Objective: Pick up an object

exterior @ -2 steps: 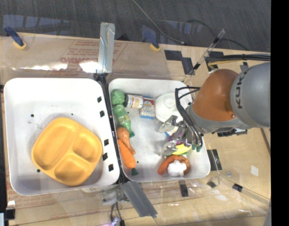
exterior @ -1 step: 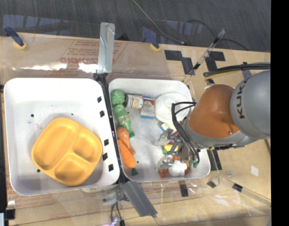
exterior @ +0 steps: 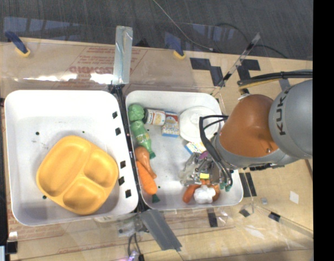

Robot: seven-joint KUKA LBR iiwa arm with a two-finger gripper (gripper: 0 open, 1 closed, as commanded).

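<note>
Down in the right bin (exterior: 172, 99), near its front right corner, the tool (exterior: 201, 173), hanging just above a small orange-and-white piece (exterior: 200, 193) that looks like a toy food item. Cannot tell how the tool stands, wide or narrow: too cluttered with cables and metal at that spot, and nothing clearly seen gripped. Likely target that orange-and-white piece, lying against the front wall of the right bin. Probably light, hard plastic, smooth and a little slippery, rounded, so apt to squirt out sideways; best taken across its narrow middle, away from the wall. Along the left wall of the right bin, a row of toy vegetables: a green one (exterior: 136, 113) at the back, another green piece (exterior: 141, 135) below it, then an orange carrot (exterior: 146, 173) toward the front. At the back of the right bin, a small can (exterior: 155, 117) on its side, a little blue-and-white packet (exterior: 171, 125) beside it, and a white disc (exterior: 195, 121) further right. Left of the right bin, a second white bin (exterior: 25, 107) with a yellow divided tray (exterior: 77, 173). Smooth white bin floor, little friction. Beneath, a desk (exterior: 58, 64) under clear sheeting and tape; dark carpet beyond.
</note>
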